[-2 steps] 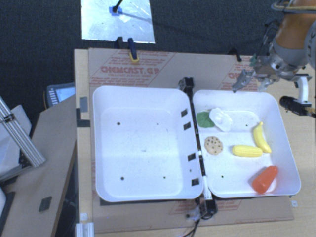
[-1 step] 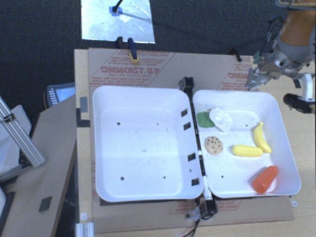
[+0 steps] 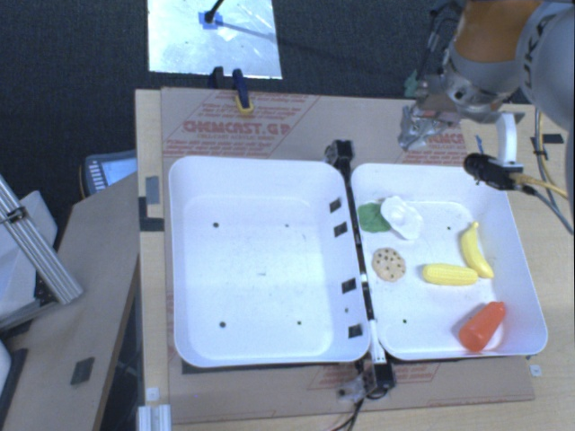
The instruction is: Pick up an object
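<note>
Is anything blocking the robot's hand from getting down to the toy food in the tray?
Nothing visible does. The end effector hangs above the far edge of the right shallow white plastic bin, and the yellow banana, round tan cookie and orange carrot lie uncovered, with open space above them.

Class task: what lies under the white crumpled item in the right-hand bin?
A green leaf-like piece sticks out from beneath the white crumpled item. How far it extends underneath is hidden.
</note>
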